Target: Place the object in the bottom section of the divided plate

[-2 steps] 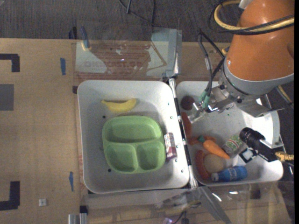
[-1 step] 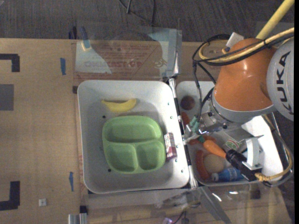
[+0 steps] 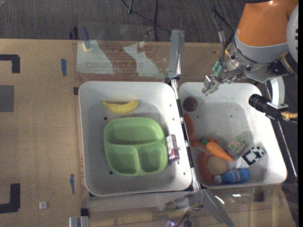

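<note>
1. Camera view looks down on two white bins; the left bin (image 3: 90, 126) holds a green divided plate (image 3: 136, 145), which lies flat.
2. A banana (image 3: 121, 106) lies just above the plate, near the bin's far wall.
3. A small dark packet (image 3: 172, 147) sits just beside the plate's right edge.
4. The right bin (image 3: 232, 112) holds a carrot (image 3: 218, 150), a blue bottle (image 3: 234, 176), a brown ball (image 3: 190, 103), a sausage (image 3: 189, 125) and other small items, mostly clustered at its near side.
5. The gripper (image 3: 211, 83) hangs over the right bin's far edge, well apart from the clutter; its fingers look slightly parted, with nothing between them.
</note>
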You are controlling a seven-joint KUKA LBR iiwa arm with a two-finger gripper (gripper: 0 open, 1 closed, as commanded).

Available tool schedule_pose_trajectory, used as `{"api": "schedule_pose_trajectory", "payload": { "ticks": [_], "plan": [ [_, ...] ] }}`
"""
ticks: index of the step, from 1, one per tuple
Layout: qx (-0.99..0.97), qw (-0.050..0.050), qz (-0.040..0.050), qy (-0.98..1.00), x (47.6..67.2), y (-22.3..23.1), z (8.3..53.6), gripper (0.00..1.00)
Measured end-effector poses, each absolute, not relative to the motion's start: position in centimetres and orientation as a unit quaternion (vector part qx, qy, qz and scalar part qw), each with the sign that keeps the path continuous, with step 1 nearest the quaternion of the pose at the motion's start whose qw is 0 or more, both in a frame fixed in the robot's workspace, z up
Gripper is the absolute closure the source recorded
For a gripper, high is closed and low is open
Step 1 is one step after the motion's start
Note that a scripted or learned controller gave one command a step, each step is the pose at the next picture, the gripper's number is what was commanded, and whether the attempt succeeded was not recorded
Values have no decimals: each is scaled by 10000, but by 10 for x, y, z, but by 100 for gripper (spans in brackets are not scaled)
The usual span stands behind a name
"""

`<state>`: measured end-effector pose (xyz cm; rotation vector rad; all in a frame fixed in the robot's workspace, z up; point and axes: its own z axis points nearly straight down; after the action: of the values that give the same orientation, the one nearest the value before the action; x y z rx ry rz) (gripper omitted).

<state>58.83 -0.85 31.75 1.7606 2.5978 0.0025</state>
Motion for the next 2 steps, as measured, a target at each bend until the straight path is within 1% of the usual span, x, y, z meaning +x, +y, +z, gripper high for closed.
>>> {"api": "schedule_pose_trajectory", "payload": {
  "ticks": [1, 2],
  "plan": [
    [6274, -7, -5, 7787, 514, 78, 235, 100],
    [4712, -7, 1, 8820, 507, 26, 184, 100]
  ]
}}
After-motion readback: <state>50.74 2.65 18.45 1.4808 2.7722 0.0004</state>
